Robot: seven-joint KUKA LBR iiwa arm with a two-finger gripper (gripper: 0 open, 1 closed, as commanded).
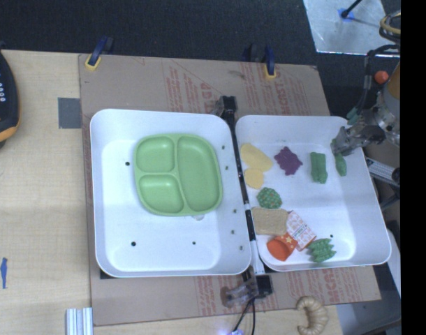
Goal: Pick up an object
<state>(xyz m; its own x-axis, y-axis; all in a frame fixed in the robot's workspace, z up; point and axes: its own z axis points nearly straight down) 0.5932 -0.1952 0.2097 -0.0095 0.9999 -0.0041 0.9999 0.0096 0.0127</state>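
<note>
My gripper [344, 144] hangs over the far right corner of the right bin [360, 208], reaching in from the right. Just below it in the view is a small green piece [340, 165]; I cannot tell whether they touch. To its left lies a larger green pickle-like piece [318, 167]. The same bin also holds a purple piece [288, 160], two yellow pieces [255, 157], a green broccoli head [269, 198], a tan slice [271, 221], a red and white packet [299, 230], a red piece [278, 248] and a green leafy piece [322, 250].
The left bin [115, 243] holds a light green divided plate [178, 174]. Both bins sit on a cardboard sheet [171, 82] clamped to the bench. A black and orange pendant [0, 96] lies at the far left, and a tan curled object [312, 314] at the front.
</note>
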